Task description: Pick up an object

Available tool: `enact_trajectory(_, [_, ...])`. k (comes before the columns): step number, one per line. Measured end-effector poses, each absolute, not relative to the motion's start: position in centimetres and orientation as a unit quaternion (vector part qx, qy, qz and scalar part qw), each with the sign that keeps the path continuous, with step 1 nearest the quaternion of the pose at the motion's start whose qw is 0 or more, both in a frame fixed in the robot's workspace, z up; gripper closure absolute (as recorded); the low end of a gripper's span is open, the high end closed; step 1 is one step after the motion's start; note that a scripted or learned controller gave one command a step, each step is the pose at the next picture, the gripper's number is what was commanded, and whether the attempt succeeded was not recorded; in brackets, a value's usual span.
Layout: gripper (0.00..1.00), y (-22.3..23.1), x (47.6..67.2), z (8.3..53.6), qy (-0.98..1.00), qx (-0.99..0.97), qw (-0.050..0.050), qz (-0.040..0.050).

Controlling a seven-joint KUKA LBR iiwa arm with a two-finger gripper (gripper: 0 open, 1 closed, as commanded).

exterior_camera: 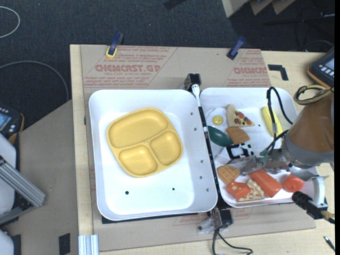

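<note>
**Claw low over crowded bin, pick not yet shown**

A jumble of toy food fills the right-hand white bin [254, 95] — the pool from which one object is to be lifted. Nearest the arm lie an orange-red block [265, 183], a round red piece [292, 183] just beside it, and a red-and-cream slab [243, 190] at the bin's near edge. A tan waffle-like round [228, 172] sits a little left of these; further back are a green spoon-shaped piece [218, 136], a cookie-like square [238, 135], a black-and-white item [238, 151], a small yellow disc [217, 120], a pizza-like slice [238, 117] and a yellow stick [271, 120] along the far right wall.

The claw [258, 162] has its grey fingers pointing left, down among the pieces, just above the orange-red block and close to the waffle round. Whether it is clenched or released cannot be told from this angle, and nothing is plainly seen between its fingers. Every item appears to rest on the bin floor.

As a judgement: the reach into the bin looks made, while the grasp and the lift — the substance of the task — remain to be proved.

In the left bin [101, 158] lies a yellow divided plate [143, 141], well apart from the arm. Both bins sit on the cardboard-topped bench [79, 89].
</note>
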State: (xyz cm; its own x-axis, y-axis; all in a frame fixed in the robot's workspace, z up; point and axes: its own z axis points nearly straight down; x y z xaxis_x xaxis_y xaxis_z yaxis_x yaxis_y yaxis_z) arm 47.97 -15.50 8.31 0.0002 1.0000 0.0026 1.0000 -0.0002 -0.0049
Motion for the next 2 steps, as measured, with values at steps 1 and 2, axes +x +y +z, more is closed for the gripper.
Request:
enact_trajectory(1, [1.0, -15.5, 48.0, 9.5, -0.707, -0.708, 0.0, 0.0])
enact_trajectory(2, [1.0, -15.8, 49.2, 14.8, -0.707, -0.707, -0.003, -0.0014])
